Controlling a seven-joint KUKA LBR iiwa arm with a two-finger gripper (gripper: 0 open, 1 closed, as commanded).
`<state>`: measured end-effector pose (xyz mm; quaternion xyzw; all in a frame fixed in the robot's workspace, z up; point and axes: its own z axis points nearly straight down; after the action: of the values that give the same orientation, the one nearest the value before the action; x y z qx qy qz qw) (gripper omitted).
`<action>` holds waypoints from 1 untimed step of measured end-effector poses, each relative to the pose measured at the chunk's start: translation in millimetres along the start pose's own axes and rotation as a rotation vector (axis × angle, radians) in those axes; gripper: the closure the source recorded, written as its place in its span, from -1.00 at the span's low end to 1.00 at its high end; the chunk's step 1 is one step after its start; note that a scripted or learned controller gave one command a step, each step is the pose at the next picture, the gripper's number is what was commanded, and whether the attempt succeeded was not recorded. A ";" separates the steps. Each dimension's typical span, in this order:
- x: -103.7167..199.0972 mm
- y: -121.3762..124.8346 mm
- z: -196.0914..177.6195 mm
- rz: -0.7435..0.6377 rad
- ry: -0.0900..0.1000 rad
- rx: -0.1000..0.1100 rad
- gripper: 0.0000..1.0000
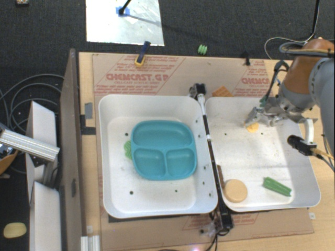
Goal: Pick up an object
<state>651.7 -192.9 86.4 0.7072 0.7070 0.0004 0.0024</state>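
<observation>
Two white bins sit side by side on the bench [157, 72], the left bin [112, 156] and the right bin [309, 190] meeting along a dark divider; places below are given relative to that divider. The arm [306, 75] reaches in from the right, over the right bin's far corner. One teal tray [163, 149] with three compartments lies flat in the left bin, just left of the divider, its long axis running roughly across the bin, and one small green thing [127, 149] peeks out from under the tray's left edge. The gripper [259, 116] hangs low in the right bin's far half, right of the divider, just over a small yellow piece [253, 127]; whether it is parted or closed cannot be made out, and nothing is seen clamped in it. One green stick [276, 186] lies in the right bin's near half, well right of the divider, its long axis slanting from upper left to lower right. One tan disc [235, 190] lies flat just right of the divider, near the front wall.
</observation>
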 end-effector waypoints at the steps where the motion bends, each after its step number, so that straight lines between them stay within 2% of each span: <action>1: 24.1 0.6 1.5 -0.006 0.002 0.001 -1.00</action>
<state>652.3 -168.9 84.8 0.7050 0.7092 0.0005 0.0012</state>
